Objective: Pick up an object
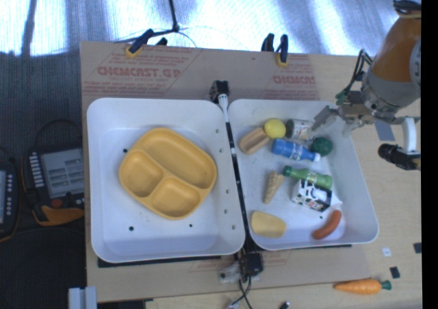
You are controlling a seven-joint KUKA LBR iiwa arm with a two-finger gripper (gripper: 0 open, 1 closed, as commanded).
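Overhead, the hand (pixel 327 120) hangs by the right bin (pixel 356 170); apart or together, I cannot tell.

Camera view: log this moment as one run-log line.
arm: right side | claw: above right bin upper edge, near green ball | held: nothing seen | left bin: yellow tray

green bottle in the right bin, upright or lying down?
Lying down. The green bottle rests on its side on the floor of the right bin, its long axis running across it, cap end toward the cone.
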